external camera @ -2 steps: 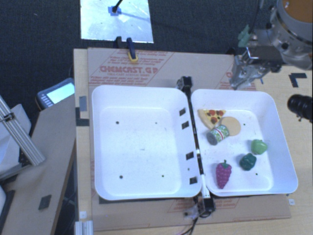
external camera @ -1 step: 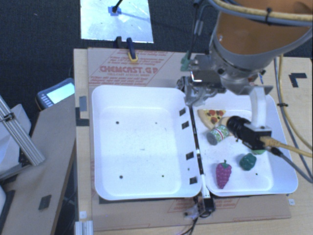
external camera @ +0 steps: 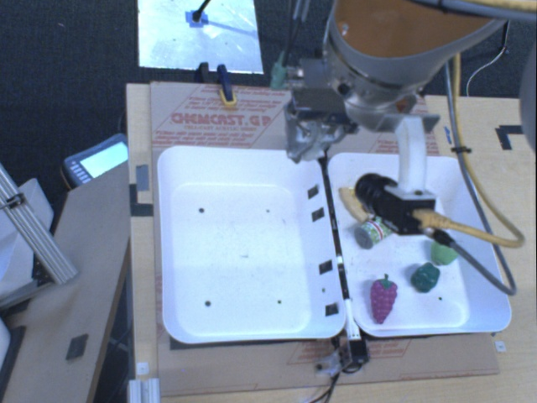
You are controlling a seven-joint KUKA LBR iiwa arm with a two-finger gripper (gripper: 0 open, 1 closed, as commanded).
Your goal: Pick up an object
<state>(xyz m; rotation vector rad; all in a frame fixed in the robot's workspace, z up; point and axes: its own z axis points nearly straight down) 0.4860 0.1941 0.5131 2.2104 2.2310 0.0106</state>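
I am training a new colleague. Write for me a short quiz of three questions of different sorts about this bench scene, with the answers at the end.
1. True or false: the purple grape toy lies in the left bin.
2. Multiple choice: which thing lies nearest the front right corner of the right bin? A) the small can B) the dark green toy C) the yellow strip
3. Fill in: the pincer hangs above the bins' ____ edge, near the divide between them.

Key: 1 false, it lies in the right bin. 2 B. 3 far.
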